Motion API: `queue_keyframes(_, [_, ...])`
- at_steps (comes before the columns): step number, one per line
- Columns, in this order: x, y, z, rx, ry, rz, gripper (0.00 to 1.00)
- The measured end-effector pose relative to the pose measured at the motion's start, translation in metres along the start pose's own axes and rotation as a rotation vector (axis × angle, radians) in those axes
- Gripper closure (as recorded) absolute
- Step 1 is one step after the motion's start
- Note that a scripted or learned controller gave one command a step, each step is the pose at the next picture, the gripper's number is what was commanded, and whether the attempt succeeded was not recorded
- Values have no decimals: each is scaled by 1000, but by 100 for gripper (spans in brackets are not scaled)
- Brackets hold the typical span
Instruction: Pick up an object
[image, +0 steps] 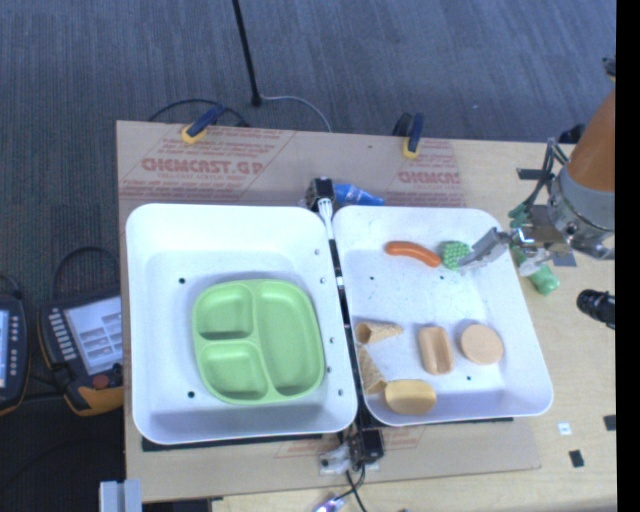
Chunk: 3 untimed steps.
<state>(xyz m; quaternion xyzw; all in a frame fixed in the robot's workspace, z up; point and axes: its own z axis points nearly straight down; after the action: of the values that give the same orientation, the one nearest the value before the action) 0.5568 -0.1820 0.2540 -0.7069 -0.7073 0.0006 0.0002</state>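
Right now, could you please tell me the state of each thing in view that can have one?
Gripper: over the right bin's far side, holding nothing.
Green divided plate: lying flat in the left bin, compartments empty.
Carrot: lying in the right bin, untouched.
Round bun: resting flat.
Yellow piece: against the near wall.

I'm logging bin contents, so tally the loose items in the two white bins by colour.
Green: 2, the divided plastic plate in the left bin and a small leafy piece in the right bin.
Orange: 1, the carrot-like stick.
Tan or yellow: 5, cone, cone piece, oblong block, round disc, bun-like lump.
Total: 8.
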Motion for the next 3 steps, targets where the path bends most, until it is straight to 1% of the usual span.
queue_keyframes(1, [30, 82, 17, 0, 0, 87, 0])
queue_keyframes(2, [55, 110, 159, -2, -1, 12, 0])
queue_keyframes(3, [84, 75, 165, -11, -6, -170, 0])
